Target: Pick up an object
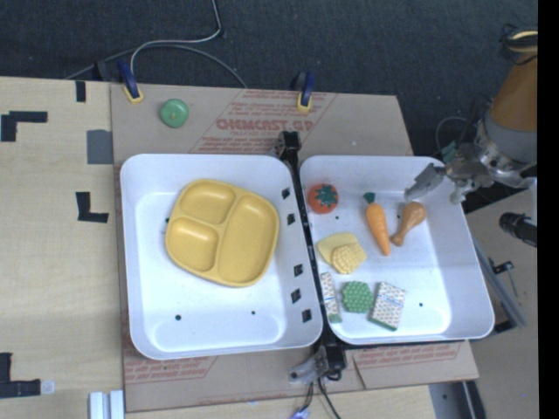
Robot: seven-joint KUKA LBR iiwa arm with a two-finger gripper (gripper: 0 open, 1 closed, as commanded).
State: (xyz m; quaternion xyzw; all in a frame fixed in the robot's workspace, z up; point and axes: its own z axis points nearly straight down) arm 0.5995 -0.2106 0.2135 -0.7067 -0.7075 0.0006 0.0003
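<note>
The right bin (pixel 454 260) holds several toy foods: a brown drumstick (pixel 409 221), an orange carrot (pixel 377 227), a red tomato (pixel 323 197), a yellow corn piece (pixel 342 253), a green round piece (pixel 355 296), a speckled cracker block (pixel 388 305) and a small wrapped bar (pixel 328 293). My gripper (pixel 438 188) hangs over the bin's upper right corner, just above and right of the drumstick. Its fingers (pixel 424 182) are spread open with nothing between them.
A yellow divided plate (pixel 223 231) lies in the left bin (pixel 148 260). A green ball (pixel 174 113) rests on the cardboard behind the bins, between two clamps. The divider between the bins runs down the middle.
</note>
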